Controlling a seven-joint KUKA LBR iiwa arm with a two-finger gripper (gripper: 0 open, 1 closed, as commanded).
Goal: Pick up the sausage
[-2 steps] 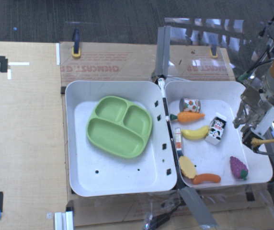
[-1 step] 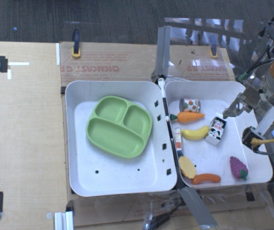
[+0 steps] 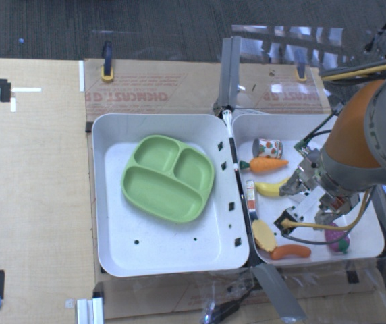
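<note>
- The left bin [image 3: 105,201] is holding a green divided plate [image 3: 169,178].
- The right bin [image 3: 375,245] is holding a carrot [image 3: 268,165], a banana [image 3: 274,188] and the sausage [image 3: 291,252].
- The sausage is lying near the front wall, its long axis running left to right.
- The gripper [image 3: 304,208] is hovering above the right bin.

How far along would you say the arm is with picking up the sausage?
Nothing looks done yet: the sausage lies on the floor of the right bin, at its near edge beside a yellow chip. In hand: the gripper hangs above the bin, up beyond the sausage. Left: descending, grasping and lifting.
</note>
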